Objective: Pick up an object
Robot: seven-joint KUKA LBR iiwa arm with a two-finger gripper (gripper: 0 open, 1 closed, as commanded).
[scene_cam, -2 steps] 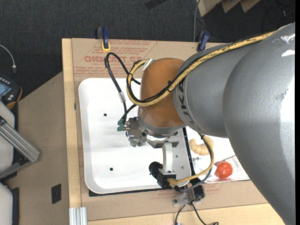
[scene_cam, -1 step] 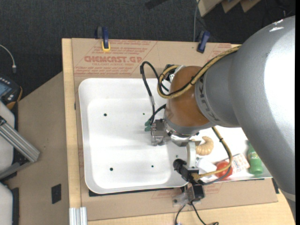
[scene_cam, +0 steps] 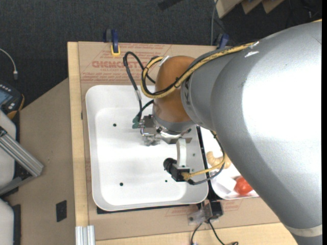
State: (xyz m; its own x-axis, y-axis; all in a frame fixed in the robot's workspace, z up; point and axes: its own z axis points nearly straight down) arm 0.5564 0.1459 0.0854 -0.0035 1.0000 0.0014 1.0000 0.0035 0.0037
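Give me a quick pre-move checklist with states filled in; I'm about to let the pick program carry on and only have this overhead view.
1. Gripper located over the left bin: ok.
2. Finger opening visible: cannot tell, the wrist hides it.
3. Object under the gripper: cannot tell.
4. Candidate objects: ok; a red object and a tan piece lie in the right bin.
5. Cables free of the bin rim: ok.
6. Full view of the right bin: not ok, the arm covers most of it.

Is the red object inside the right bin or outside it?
Inside: the red object lies on the white floor of the right bin, beside the arm.
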